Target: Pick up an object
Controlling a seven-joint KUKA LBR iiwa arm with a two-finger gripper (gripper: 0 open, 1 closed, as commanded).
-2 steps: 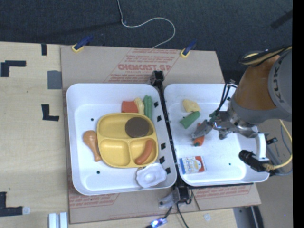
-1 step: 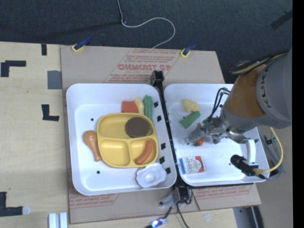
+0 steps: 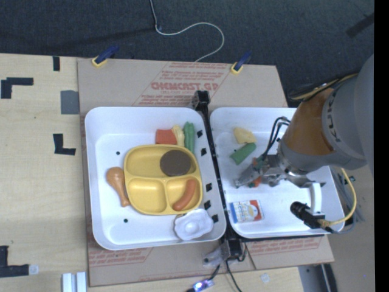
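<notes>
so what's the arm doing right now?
The arm is reaching into the right bin from the right, its gripper low over the bin floor just below a green toy. Nothing is visibly held. A small carton and a yellow piece also lie there. The left bin holds a yellow tray of toy food.

grey arm (image 3: 358,120), orange band, black cables

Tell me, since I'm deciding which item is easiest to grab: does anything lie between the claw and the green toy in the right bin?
Nothing visible does. The claw sits low in the right bin, and the green toy lies just up-left of it with only bare white floor between them. The pale yellow piece lies beyond the toy.
</notes>
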